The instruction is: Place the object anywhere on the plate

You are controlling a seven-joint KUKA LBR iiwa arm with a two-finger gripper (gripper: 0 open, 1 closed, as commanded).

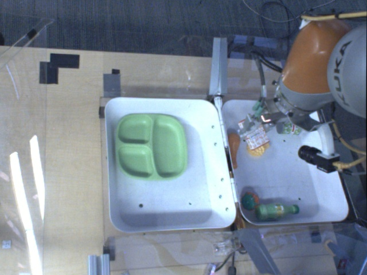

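Green three-compartment plate (152, 145), one, in left bin (172, 213). In right bin (321, 202): one green bottle (277, 211) and one small ball (249, 200) near front edge, one yellow object (257, 148) below end effector (256, 132); finger state unclear.

Big dark letters — part of the word KUKA — run down the grey arm (347, 67), just right of its orange band (309, 56). Below that band, near the arm's tip, a small packet (256, 137) has print too tiny to read.
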